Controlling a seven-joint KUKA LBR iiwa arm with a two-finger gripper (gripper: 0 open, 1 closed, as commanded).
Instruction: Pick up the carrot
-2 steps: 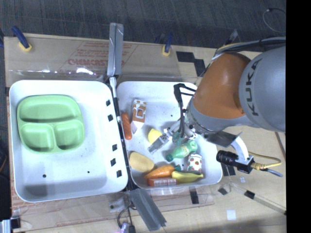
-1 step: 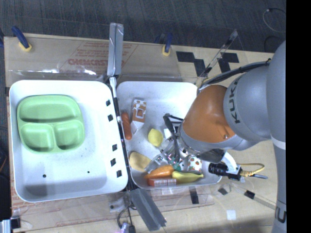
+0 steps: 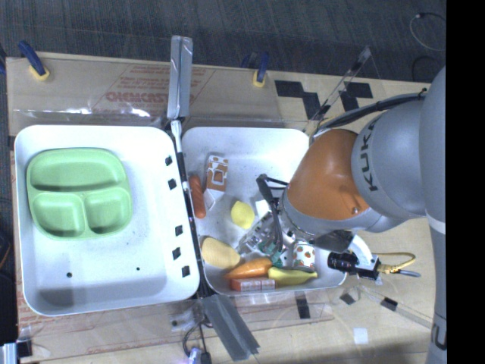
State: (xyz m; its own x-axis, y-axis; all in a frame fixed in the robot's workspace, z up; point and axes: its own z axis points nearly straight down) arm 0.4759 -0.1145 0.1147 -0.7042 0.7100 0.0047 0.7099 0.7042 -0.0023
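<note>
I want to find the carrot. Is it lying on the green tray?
No, the carrot lies in the right bin near its front edge, while the green tray sits in the left bin.

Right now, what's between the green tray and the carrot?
In the camera view, between the tray and the carrot: the two bins' rims and a potato.

My arm (image 3: 402, 165) is grey with an orange band (image 3: 326, 177). The two bins (image 3: 98, 287) are white; the left holds a pale green tray (image 3: 76, 192). In the right bin lie an orange carrot (image 3: 250, 268), a yellow lemon (image 3: 242, 214) and a yellow banana (image 3: 292, 277).
</note>
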